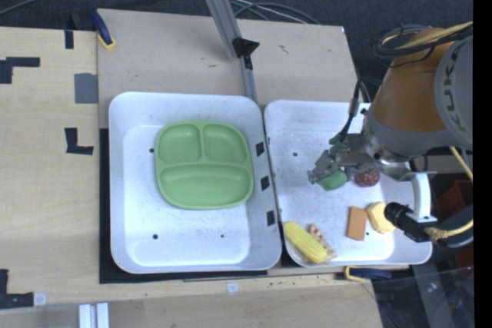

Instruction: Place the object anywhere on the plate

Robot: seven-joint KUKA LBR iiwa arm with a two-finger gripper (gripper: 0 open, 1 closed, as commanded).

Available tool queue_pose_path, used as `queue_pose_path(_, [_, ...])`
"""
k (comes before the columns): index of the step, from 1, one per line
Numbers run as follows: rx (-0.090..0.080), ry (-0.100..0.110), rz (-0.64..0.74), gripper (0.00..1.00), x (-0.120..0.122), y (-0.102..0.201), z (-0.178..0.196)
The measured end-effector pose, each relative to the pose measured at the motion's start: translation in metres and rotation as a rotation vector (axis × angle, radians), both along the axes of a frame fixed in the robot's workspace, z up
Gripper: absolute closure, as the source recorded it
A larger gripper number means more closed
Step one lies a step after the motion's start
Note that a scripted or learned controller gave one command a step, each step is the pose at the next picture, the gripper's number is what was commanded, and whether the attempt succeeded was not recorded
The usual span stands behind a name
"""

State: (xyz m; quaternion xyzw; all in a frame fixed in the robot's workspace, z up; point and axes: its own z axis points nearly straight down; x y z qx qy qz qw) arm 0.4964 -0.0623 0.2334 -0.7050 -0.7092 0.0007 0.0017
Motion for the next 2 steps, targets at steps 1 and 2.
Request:
queue_pose_path(1, [-0.001,-0.001,0.000,1.00,0.013,0.047,-0.010])
queue_pose_path(2, [0.000,-0.001,0.001,1.00,0.037,0.094,-0.019])
